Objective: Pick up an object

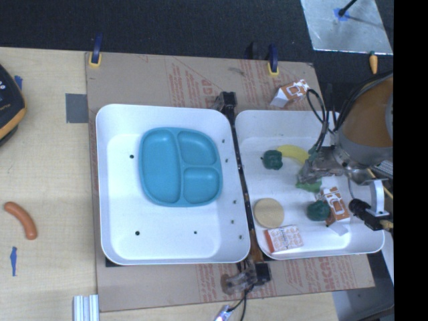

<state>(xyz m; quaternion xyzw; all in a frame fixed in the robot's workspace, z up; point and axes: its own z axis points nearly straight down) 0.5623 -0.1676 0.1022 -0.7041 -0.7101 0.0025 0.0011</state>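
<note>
Clutter is the main hazard in the right bin [249, 179], judging by how closely its contents lie. Along that bin's near edge sits a red-and-white packet [284, 238], and just beyond it a tan disc [269, 212], both well clear of the arm. Toward the near right corner a dark green lump [318, 210] lies touching a small orange-and-white carton [336, 204]; a descent aimed at either could nudge the other or trap both at once. Farther in, the gripper [311, 172] is low over the bin's middle right, with something pale green [309, 185] just below its tip. Whether its jaws are spread or pressed together cannot be told from here, nor whether anything sits between them, so no hold can be claimed. Cables droop from the wrist and could snag or sweep things as the arm lifts. Just beyond the gripper a yellow banana-shaped piece [292, 152] lies beside a dark green round object [271, 159]; both are smooth and rounded, likely to roll or squirt out of a pinch. The left bin [107, 179] carries only a blue divided plate [180, 166], out of the way. Outside the bins, another carton [291, 93] rests at the far edge of the cardboard, and a sausage [21, 219] lies on the bench's left side.
</note>
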